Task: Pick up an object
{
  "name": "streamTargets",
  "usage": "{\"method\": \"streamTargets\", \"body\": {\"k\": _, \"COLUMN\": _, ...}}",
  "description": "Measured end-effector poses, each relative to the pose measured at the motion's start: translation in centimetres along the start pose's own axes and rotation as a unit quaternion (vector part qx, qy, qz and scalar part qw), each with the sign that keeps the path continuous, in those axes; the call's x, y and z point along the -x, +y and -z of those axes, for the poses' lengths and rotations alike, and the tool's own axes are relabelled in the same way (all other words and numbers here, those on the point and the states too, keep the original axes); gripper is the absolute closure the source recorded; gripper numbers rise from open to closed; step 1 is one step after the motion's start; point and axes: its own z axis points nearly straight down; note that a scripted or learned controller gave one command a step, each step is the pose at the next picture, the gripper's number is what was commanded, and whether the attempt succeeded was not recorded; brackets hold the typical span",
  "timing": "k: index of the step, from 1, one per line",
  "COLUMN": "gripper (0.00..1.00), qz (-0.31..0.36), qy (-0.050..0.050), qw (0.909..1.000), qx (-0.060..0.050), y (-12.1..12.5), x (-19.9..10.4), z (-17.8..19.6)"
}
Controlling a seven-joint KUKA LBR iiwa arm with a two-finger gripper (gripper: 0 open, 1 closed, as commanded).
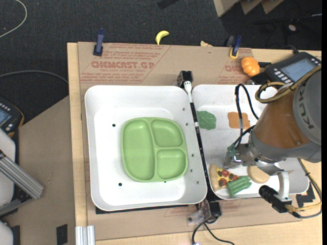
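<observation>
The right bin [219, 98] holds several small things. A green lump [206, 119] lies near its left wall, and a flat orange piece [238, 120] lies just right of it. At the bin's front lie a green item [238, 186], a tan round piece [258, 175] and some small red and yellow bits [223, 175]. The grey arm with its orange band [278, 124] leans in from the right over this bin. My gripper [236, 156] is low over the front of the bin, just above the red and yellow bits, and the wrist hides much of it.
In the left bin [102, 111] lies a green divided plate [153, 148]. On the cardboard behind the bins are a small orange toy [250, 66], a yellow banana shape [162, 35] and two blue clamps [98, 44]. A black clip [185, 78] joins the bins. A pendant [291, 68] rests at the back right.
</observation>
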Motion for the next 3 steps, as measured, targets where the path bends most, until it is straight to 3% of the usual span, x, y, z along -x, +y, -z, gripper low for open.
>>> {"method": "streamTargets", "body": {"k": 1, "gripper": 1.00, "qz": 0.001, "qy": -0.003, "qw": 1.0000, "qx": 0.006, "y": 10.5, "x": 4.8, "z": 2.1}}
{"method": "streamTargets", "body": {"k": 2, "gripper": 1.00, "qz": 0.001, "qy": 0.001, "qw": 1.0000, "qx": -0.003, "y": 6.3, "x": 0.4, "z": -0.1}}
{"method": "streamTargets", "body": {"k": 3, "gripper": 1.00, "qz": 0.001, "qy": 0.000, "qw": 1.0000, "qx": 0.003, "y": 2.9, "x": -2.6, "z": 10.6}}
